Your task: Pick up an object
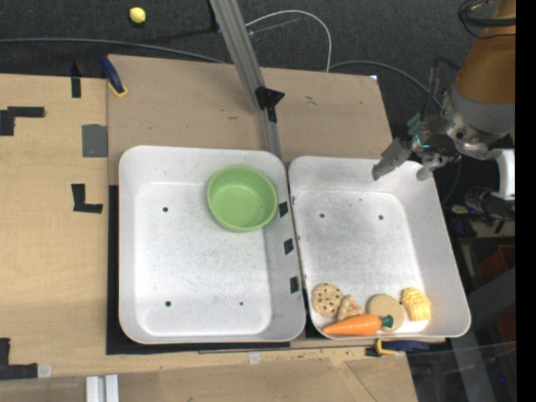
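Camera view is showing several small food-shaped objects lying bunched along the near edge of the right bin [435, 224]: an orange carrot [356, 326] with a green tip is lying flat on its side along the front wall, a round speckled cookie [326, 298] is sitting just behind its left end, a tan rounded piece [386, 308] is resting just behind its right end, and a yellow ridged piece [416, 304] is sitting just beside that, nearest the right wall. A smaller pale piece is lying between the cookie and the tan piece, too small to tell apart clearly. These things are sitting close together, some touching. Well apart from them, the gripper [408, 163] is hanging over the far right corner of the same bin, with its two dark fingers spread apart and nothing between them; one finger is slanting down to the left over the bin's floor and the other is pointing down near the far rim. The arm's orange band is showing above it at the right edge. Beside this bin, the left bin [142, 249] is holding a green bowl [242, 198], sitting upright near its far right corner. A small yellow ball [137, 14] is lying on the dark floor beyond the bench.
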